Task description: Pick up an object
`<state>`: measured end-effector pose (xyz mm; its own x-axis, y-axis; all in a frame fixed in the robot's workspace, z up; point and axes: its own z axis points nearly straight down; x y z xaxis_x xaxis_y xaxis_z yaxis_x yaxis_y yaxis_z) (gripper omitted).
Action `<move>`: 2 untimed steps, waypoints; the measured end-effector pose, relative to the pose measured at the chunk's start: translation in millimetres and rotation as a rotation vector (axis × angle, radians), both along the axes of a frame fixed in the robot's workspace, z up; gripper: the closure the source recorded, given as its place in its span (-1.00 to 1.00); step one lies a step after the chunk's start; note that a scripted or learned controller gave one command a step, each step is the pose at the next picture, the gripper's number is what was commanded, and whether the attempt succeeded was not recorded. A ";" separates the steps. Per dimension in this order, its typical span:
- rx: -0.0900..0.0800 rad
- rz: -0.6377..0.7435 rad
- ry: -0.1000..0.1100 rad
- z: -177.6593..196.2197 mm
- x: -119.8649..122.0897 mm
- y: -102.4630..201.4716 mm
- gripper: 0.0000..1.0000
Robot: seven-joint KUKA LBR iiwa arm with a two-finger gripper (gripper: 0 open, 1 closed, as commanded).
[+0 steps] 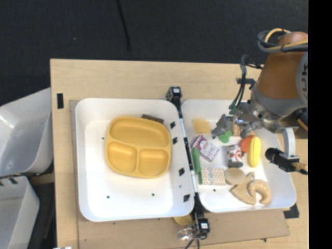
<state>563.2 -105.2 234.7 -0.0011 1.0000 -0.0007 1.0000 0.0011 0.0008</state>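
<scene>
The right bin holds several small items. Among them are a yellow banana-like piece, a red piece, a croissant, a tan lump, a long green stick, a patterned packet, a checked packet, a red-and-white can and a pale yellow block. My gripper hangs over the bin's upper middle. A small round green object sits right at its tip, and I cannot tell whether it is gripped.
The left bin holds a yellow divided plate, with a small dark object at the plate's far edge. A black cylinder-like part juts in over the right bin's right side. The arm's grey and orange body looms over the bin's far right corner.
</scene>
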 end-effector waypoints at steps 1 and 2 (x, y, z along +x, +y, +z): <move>0.005 0.010 0.005 -8.3 -75.9 110.3 -1.00; 0.001 -0.005 -0.001 3.0 -72.3 102.9 1.00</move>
<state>490.9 -2.3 237.7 0.0036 1.0000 -0.0001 1.0000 -0.0036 0.0022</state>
